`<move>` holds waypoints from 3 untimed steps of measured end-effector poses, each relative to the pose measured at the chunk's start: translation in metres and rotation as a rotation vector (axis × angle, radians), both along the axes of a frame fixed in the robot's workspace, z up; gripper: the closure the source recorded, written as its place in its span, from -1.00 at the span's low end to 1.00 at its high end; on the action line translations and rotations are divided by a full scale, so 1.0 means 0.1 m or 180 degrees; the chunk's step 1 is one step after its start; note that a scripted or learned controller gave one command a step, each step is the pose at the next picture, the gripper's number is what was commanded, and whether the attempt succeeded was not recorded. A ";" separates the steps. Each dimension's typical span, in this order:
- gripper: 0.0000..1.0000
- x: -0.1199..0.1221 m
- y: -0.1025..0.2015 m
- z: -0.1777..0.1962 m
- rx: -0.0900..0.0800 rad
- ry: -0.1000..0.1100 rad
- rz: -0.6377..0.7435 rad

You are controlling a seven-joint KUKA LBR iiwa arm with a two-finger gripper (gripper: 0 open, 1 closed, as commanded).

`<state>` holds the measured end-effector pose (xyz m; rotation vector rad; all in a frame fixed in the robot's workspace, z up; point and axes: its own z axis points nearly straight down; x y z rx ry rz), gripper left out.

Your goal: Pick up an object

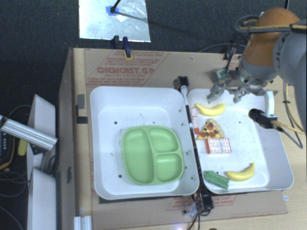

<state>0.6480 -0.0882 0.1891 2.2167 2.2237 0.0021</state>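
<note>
The tool hangs over the far end of the right bin, its two pale fingers spread wide with nothing between them. Just below it lies a smooth curved yellow banana. Nearer sit a wedge-shaped pizza slice toy, a flat red-and-white rectangular block, a second banana and a ridged green piece. The left bin holds a glossy green three-compartment plate. Both stand on a cardboard-covered tabletop.

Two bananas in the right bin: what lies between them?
In the camera view, between the upper banana and the lower banana lie the pizza slice toy and the red-and-white block.
</note>
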 end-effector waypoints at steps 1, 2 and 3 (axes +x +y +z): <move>-1.00 0.15 -0.12 -0.91 0.0000 0.0003 -0.0008; -1.00 0.25 -0.19 -0.98 0.0004 -0.0038 -0.0005; -1.00 0.16 -0.04 -1.04 -0.0001 0.0002 0.0005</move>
